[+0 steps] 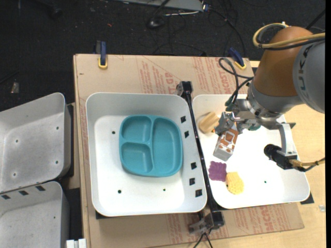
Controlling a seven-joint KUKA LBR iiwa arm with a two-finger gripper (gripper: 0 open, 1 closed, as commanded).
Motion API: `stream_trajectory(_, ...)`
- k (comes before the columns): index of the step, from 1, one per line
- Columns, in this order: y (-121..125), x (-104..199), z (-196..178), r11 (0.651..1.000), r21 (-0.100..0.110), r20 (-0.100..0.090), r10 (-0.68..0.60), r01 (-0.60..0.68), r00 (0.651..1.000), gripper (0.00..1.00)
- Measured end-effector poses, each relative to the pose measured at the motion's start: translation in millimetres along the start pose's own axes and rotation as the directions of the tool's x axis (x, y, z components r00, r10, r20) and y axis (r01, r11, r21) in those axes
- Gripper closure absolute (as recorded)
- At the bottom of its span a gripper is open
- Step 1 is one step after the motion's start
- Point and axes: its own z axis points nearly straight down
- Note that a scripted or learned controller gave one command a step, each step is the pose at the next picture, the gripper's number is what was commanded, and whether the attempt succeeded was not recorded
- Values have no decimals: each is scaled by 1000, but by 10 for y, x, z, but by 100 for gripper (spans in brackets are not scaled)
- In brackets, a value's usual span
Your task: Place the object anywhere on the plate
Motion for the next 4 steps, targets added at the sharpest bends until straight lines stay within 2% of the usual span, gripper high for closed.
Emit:
stream_trajectory(1, 158, 485, -96, 1000, -2, -1, -1, 1, 1000, 100)
stream_trajectory(3, 525, 1646, 92, 1000, -1, -1, -2, 2, 1000, 100)
stream_trajectory(4, 520, 1607, 87, 1000, 0, 1, 4, -4, 1000, 0)
